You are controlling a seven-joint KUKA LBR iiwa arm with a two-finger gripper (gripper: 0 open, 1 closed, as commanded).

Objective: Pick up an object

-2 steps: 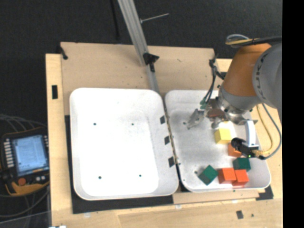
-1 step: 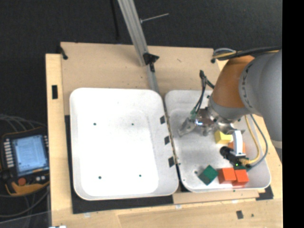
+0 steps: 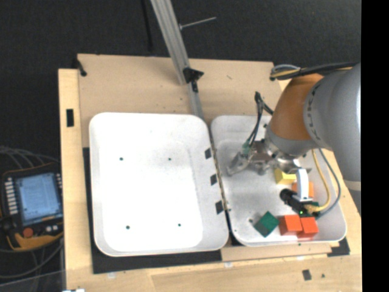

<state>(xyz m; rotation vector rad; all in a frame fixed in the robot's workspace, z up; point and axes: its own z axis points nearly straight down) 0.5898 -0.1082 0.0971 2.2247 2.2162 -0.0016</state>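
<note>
The right bin (image 3: 243,126) holds a green block (image 3: 265,224) near its front edge, with two orange-red blocks (image 3: 299,225) side by side just to its right. A small yellow piece (image 3: 284,176) lies further back, partly under the wrist, and an orange piece (image 3: 304,190) sits beside a white part of the arm. My gripper (image 3: 238,162) hangs low over the left middle of this bin, close to the wall shared with the other bin. It is apart from the green block, and I see nothing held in it.
The left bin (image 3: 149,181) is a plain white tray with a few dark specks. A metal pole (image 3: 173,38) slants up from behind the bins. A teach pendant (image 3: 33,202) lies off the bench at the left. Cables (image 3: 322,199) trail beside the wrist.
</note>
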